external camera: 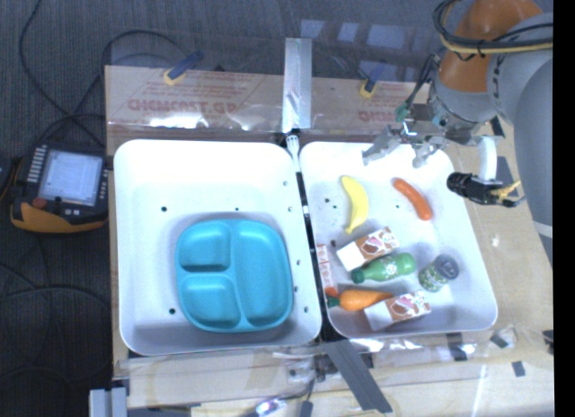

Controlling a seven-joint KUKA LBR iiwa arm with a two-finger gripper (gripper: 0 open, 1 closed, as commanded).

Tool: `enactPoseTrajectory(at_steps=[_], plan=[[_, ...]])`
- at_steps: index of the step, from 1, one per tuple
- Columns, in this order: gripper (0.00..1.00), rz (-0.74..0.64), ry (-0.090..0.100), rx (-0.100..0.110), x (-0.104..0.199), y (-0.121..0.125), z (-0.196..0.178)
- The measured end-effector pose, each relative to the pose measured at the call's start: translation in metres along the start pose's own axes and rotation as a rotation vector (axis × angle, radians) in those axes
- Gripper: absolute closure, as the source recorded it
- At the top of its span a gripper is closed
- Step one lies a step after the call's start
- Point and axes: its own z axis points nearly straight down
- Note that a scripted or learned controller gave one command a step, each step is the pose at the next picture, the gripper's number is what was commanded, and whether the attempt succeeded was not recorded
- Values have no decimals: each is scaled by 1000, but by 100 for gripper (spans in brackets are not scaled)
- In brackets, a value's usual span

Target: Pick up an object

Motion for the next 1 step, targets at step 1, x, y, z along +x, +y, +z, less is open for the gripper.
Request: enactPoseTrajectory(at_steps=[1], plan=[[0,-179,-7,-10,39,-19,95]])
